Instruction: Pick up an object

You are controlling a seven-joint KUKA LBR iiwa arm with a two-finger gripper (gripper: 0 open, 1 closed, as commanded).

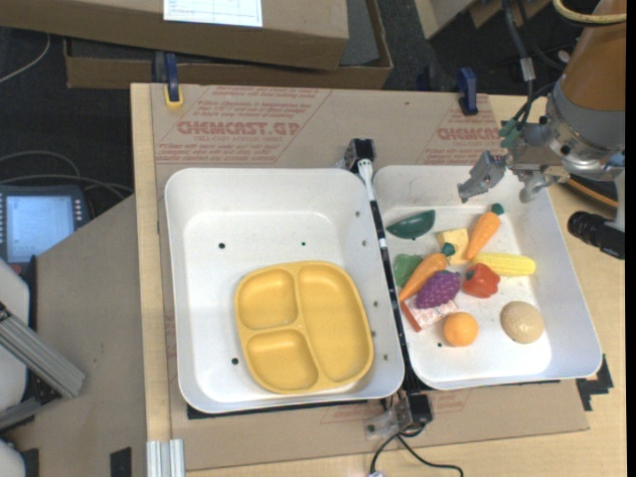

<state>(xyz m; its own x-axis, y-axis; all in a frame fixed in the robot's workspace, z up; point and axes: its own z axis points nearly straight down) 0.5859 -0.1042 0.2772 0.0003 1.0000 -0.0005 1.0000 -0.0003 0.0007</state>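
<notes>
My gripper hangs over the back of the right bin, open, with its two grey fingers spread and nothing between them. Just in front of it lies a carrot with a green top. Around that are a dark green piece, a yellow wedge, a corn cob, a second carrot, purple grapes, a red piece, an orange and a tan round piece.
The left bin holds a yellow divided plate. A black clip sits at the back where the two bins meet. The toys crowd the middle of the right bin.
</notes>
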